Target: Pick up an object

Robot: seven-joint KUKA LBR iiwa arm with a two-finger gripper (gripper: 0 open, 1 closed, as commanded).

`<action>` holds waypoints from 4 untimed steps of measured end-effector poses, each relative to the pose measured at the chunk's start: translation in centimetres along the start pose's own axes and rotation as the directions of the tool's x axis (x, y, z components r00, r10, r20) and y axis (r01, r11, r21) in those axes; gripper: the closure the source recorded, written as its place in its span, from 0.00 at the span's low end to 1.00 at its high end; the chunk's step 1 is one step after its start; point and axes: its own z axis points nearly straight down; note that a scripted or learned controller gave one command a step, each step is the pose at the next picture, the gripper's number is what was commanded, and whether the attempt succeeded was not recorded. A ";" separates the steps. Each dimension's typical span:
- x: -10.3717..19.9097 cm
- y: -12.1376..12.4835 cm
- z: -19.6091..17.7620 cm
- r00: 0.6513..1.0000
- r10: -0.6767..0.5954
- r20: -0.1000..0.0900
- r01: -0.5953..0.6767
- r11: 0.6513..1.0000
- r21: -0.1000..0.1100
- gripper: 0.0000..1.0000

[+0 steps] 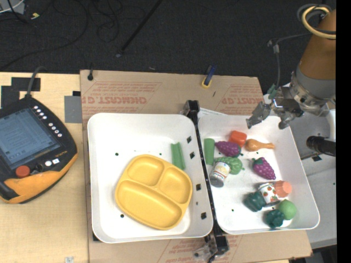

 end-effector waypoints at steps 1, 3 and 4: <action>-0.1 0.0 -1.0 1.000 0.000 -0.001 0.000 1.000 0.001 1.00; -0.9 -13.3 -13.6 1.000 0.003 0.003 -0.003 1.000 -0.013 1.00; 5.3 -8.1 -25.1 1.000 -0.006 0.001 0.006 1.000 -0.013 1.00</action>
